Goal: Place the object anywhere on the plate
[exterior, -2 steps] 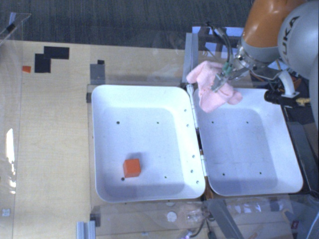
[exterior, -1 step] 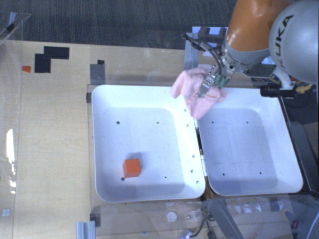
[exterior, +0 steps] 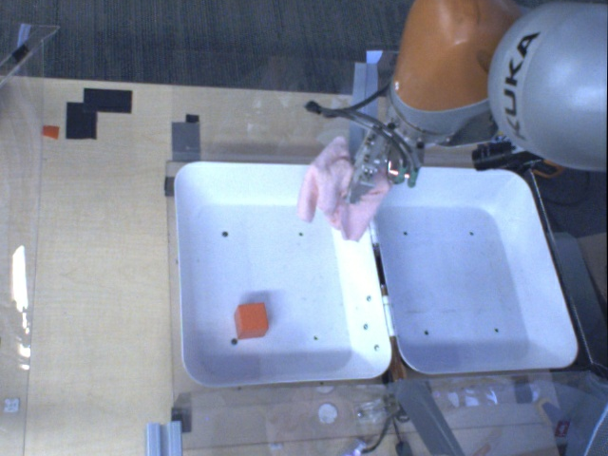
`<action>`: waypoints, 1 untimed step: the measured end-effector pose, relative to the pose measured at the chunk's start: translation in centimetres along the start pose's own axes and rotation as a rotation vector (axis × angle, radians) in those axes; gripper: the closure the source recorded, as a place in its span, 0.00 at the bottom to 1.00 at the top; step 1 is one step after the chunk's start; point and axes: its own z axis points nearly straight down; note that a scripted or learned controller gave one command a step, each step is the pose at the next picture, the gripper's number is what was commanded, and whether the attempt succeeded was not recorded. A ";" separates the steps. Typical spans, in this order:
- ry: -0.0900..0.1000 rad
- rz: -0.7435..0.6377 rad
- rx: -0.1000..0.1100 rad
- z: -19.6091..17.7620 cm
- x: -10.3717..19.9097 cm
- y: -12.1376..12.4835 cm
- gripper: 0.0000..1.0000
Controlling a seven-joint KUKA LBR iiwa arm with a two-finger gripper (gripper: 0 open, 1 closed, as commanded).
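A soft, crumpled pink object (exterior: 325,194) hangs in the air over the far right corner of the left bin (exterior: 275,264). My gripper (exterior: 364,184) reaches down from the right and is shut on it, with the pink material bunched around the fingers and drooping below them. A small orange block (exterior: 252,320) lies on the floor of the left bin, near its front left. The gripper is well above and to the right of that block.
The right bin (exterior: 465,283) sits beside the left one, their rims meeting below the gripper. The arm's orange band and grey body (exterior: 494,55) loom over the far edge of the right bin. Wooden bench (exterior: 85,283) lies to the left.
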 end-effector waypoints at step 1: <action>0.000 -0.269 -0.002 1.1 2.9 4.6 1.00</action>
